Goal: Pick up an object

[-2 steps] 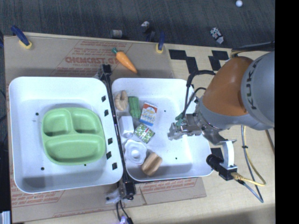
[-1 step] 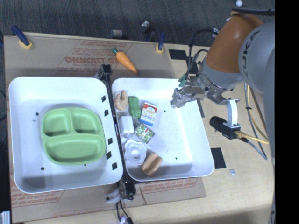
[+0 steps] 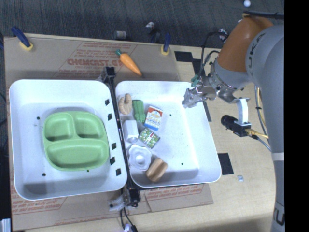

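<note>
The right bin [image 3: 193,144] holds several small items along its left side: a beige piece [image 3: 126,103], a green item [image 3: 138,111], a red-and-white carton [image 3: 153,118], a green-patterned packet [image 3: 148,138], a white cup-like piece [image 3: 139,158] and a brown bread roll [image 3: 156,169]. My gripper [image 3: 190,98] hangs over the bin's upper right corner, well to the right of these items, with nothing visible in it.
The left bin [image 3: 24,129] contains a green divided plate [image 3: 75,140]. An orange carrot [image 3: 130,64] lies on the cardboard behind the bins. Blue clamps [image 3: 22,37] hold the board's back edge. The arm [image 3: 241,47] fills the upper right.
</note>
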Controlling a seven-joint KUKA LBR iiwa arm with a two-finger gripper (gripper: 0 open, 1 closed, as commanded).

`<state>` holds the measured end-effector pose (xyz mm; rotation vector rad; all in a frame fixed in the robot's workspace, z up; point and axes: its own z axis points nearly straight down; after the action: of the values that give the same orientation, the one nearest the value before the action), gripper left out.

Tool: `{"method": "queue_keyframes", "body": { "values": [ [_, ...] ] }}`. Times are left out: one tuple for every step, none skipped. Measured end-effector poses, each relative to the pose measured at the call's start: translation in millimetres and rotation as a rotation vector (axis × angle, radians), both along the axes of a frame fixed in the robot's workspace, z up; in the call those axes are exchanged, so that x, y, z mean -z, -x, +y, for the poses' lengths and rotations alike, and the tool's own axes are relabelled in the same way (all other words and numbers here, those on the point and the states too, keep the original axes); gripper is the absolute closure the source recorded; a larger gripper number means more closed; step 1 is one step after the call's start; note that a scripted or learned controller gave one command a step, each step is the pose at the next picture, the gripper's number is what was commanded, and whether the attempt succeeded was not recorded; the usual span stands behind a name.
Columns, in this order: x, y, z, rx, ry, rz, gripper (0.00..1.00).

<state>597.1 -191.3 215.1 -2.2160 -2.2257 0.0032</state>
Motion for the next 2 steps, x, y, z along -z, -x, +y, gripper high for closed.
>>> {"method": "queue_keyframes", "body": {
  "values": [
    [-6.1,71.5,34.4,-0.001,-0.001,0.0,1.0],
    [-5.6,27.7,-14.2,0.001,-0.001,-0.001,1.0]
  ]
}}
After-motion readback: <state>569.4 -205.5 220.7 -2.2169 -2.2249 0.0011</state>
